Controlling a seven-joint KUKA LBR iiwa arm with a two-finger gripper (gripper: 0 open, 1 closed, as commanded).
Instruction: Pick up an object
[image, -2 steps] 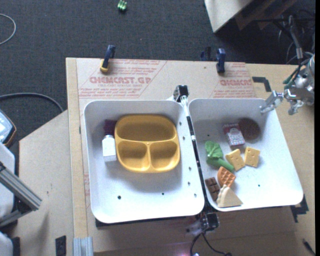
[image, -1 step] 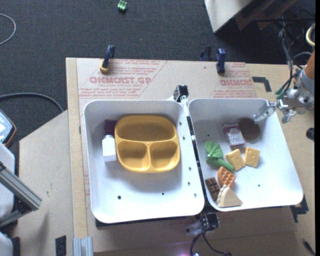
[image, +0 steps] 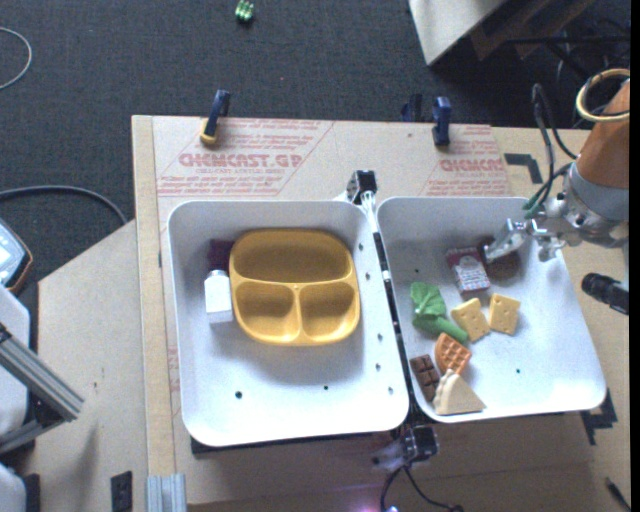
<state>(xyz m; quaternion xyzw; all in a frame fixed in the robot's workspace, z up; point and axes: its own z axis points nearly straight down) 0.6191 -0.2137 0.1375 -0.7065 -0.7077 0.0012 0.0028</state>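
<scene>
The arm enters at the right edge of the worktop (image: 300, 150), and its claw (image: 512, 238) hangs low over the far part of the right bin (image: 580, 350). It sits right above a dark brown piece (image: 502, 262) that lies beside a red-and-white packet (image: 467, 270). Whether the claw is spread or closed cannot be told at this size, and nothing can be seen gripped in it, so the brown piece counts as lying in the bin.

The rest of the right bin's pieces lie nearer the front edge: a green leaf (image: 430, 307), two yellow crackers (image: 488, 317), a waffle (image: 452, 354), a chocolate bar (image: 425, 373) and a pale wedge (image: 457, 396), most of them touching or just beside one another. The left bin (image: 200, 400) holds a yellow tray (image: 294, 286) with a small white bottle (image: 218, 296) against its left side.

My reading is that the reach is at its end and the grasp itself is the step in hand. The next move calls for closing squarely on the brown piece without catching the packet, then lifting straight up clear of the bin wall.
</scene>
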